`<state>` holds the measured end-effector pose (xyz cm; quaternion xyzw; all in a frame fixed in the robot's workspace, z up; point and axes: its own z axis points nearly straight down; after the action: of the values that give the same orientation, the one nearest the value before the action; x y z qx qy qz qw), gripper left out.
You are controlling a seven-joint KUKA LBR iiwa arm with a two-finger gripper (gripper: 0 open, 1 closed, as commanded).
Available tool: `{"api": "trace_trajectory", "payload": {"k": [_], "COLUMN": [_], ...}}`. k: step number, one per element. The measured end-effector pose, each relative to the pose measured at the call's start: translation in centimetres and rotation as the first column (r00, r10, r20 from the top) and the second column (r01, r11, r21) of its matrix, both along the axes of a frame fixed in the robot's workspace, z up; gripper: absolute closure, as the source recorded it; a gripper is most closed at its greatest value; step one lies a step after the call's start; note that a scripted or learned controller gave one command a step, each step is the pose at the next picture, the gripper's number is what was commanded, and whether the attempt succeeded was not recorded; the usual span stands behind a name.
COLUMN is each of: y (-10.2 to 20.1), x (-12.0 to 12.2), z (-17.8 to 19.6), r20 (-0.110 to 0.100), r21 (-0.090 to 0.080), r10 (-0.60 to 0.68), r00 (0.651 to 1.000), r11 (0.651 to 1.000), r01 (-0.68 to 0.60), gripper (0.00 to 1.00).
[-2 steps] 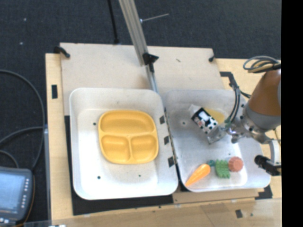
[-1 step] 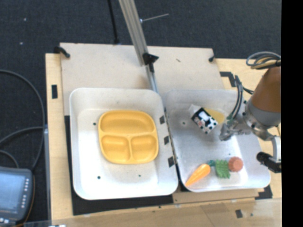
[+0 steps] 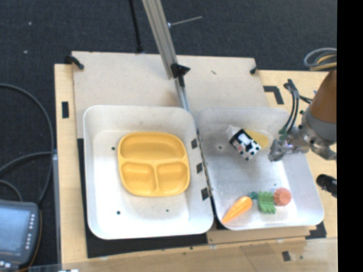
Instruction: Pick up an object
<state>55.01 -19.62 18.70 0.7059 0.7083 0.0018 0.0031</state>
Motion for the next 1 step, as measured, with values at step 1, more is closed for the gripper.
{"api": "trace_trajectory", "payload": {"k": [1], "y": [-0.10], "x": [0.17], "z": [2.58], "r20": [-0.001], "r21": [0.000], "r10": [0.000], "r00": [1.000], "r11": [1.000], "r01": [0.000], "gripper": [1.00]}}
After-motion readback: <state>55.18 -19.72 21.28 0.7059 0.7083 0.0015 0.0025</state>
